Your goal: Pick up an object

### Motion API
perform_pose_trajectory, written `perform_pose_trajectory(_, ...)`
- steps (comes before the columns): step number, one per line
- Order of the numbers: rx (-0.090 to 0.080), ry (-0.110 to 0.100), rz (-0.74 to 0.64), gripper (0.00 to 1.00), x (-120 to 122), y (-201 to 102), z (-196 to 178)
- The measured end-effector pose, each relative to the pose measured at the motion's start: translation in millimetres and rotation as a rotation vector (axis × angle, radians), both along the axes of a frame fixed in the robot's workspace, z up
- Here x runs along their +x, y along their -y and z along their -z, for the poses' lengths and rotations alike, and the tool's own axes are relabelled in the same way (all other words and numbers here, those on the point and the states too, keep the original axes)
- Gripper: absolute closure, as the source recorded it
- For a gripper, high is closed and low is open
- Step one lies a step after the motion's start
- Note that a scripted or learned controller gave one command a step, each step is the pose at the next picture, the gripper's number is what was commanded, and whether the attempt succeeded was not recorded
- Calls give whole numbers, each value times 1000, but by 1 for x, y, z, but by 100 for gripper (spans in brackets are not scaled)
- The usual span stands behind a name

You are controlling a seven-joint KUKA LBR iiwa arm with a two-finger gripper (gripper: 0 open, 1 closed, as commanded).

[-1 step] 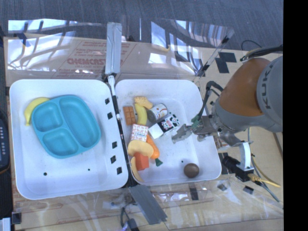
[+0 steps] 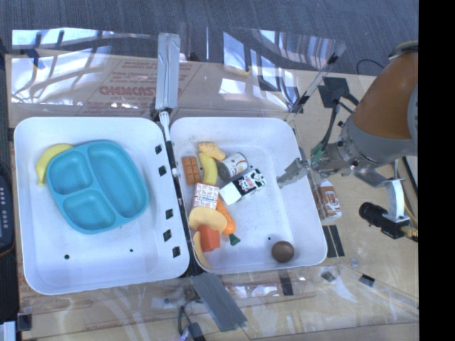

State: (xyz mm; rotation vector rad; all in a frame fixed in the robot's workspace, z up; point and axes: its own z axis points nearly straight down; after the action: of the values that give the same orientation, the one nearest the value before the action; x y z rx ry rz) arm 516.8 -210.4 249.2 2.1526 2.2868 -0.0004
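The right bin holds a pile of toy food at its left side: a yellow banana, a brown waffle piece, a small can, a black-and-white carton, a red-and-white box and an orange carrot. A brown ball lies alone near the front right corner. My gripper hangs at the bin's right rim, apart from the pile, with nothing seen in it.
The left bin bears a blue divided plate with a yellow banana tucked at its far left edge. A small bottle lies on the bench just right of the right bin. Bare white floor spans the right bin's middle.
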Motion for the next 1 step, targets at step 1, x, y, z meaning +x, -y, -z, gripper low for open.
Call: perform_pose_trajectory(1, 5, -11, -84, 0, -40, -1, 120)
